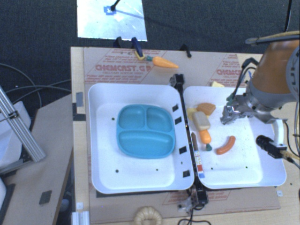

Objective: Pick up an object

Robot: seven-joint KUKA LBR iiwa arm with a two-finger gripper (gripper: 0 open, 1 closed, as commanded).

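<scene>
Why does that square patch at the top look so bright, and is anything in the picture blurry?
In the camera view, the shiny square sheet throws back glare; the white bins look evenly lit with faint shadows; the arm at right is soft and slightly blurred, while the blue plate is sharp.

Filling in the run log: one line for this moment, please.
claw: over right bin, nothing seen held | sausage: in bin | blue plate: left bin

Glossy white plastic bins, smooth matt blue plastic plate, printed brown cardboard beneath, shiny metal hand
</scene>
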